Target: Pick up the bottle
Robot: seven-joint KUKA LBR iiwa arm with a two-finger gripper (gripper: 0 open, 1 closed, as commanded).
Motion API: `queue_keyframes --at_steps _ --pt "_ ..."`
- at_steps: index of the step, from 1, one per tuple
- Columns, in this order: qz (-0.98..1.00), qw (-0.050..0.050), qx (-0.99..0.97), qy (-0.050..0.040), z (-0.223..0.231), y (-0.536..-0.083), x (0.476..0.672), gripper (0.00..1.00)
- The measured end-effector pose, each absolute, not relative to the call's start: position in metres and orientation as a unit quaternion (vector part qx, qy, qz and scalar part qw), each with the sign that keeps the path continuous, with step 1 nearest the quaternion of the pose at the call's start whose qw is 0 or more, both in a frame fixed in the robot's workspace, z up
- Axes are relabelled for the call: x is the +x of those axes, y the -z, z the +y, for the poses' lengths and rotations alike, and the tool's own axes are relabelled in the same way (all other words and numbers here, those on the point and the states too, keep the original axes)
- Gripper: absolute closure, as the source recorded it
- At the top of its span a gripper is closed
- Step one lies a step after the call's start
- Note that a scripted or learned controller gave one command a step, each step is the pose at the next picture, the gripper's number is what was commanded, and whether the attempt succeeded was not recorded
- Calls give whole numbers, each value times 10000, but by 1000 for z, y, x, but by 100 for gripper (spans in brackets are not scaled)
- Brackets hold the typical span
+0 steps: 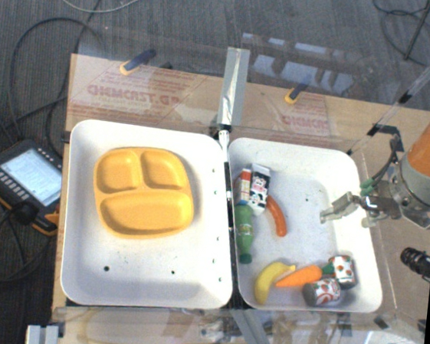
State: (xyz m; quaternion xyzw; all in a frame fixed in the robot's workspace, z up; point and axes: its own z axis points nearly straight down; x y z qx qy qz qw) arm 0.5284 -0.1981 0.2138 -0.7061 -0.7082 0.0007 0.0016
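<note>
Bottle (244, 231), green with pale label, lies lengthwise.

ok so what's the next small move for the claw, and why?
Probably shift the claw across the right bin toward the green bottle, then line up above it. The claw sits near the bin's right side with nothing between its fingers, while the bottle lies flat along the bin's left wall, beside a small carton and a red sausage.

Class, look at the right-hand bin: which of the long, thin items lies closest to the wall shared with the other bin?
The green plastic bottle, lying along that dividing wall. The orange sausage and the orange carrot lie nearer the bin's middle.
</note>
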Motion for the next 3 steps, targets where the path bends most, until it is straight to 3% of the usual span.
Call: queue_keyframes --at_steps 1,3 --pt "-7203 19 -6937 -3 -158 -96 483 0" --pt "-5955 -3 -8034 26 -177 -90 519 0"
